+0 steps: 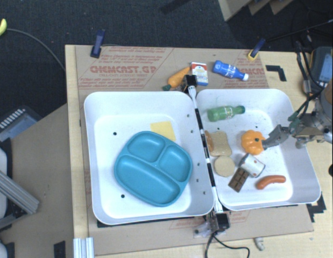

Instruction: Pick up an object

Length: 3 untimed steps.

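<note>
The right bin (295, 190) holds a green bottle (225, 112), an orange pumpkin-like toy (252, 142), a slice of toast (217, 143), a round cracker (224, 166), a brown chocolate bar (238, 180), a small white can (254, 166) and a red sausage (270, 181). My gripper (270, 139) reaches in from the right, low over this bin. Its tip lies just right of the orange toy, touching or nearly touching it. Nothing shows held in it.
The left bin (96, 144) holds a blue divided plate (153, 167) and a yellow cheese slice (163, 128). Behind the bins, on the board, lie a carrot (178, 78), a small carton (199, 73) and a blue bottle (229, 70). Cables hang at the far right.
</note>
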### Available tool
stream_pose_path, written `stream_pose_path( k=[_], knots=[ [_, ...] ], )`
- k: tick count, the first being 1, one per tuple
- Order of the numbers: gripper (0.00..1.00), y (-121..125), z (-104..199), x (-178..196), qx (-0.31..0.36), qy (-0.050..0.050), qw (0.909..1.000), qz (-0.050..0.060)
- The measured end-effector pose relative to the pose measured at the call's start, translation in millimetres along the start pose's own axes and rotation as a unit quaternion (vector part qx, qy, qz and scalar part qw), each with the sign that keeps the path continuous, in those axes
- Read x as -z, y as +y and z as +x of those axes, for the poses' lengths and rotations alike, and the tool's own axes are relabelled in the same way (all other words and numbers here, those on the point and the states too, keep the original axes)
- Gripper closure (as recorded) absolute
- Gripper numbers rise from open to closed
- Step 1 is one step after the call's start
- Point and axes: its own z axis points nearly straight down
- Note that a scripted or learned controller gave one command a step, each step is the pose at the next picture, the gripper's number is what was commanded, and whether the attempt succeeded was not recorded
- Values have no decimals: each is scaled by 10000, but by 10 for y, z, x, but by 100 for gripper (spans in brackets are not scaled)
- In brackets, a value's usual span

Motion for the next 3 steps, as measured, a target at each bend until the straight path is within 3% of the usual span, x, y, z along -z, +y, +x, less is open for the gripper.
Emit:
stream_pose_path(
  k=[1, 2, 3],
  knots=[
    [0, 416, -14, -1789, -2, 0, 10000, -4],
    [0, 946, 58, -1787, 4, 1, 10000, -4],
    [0, 264, -118, -1793, -8, 1, 10000, 11]
  ],
)
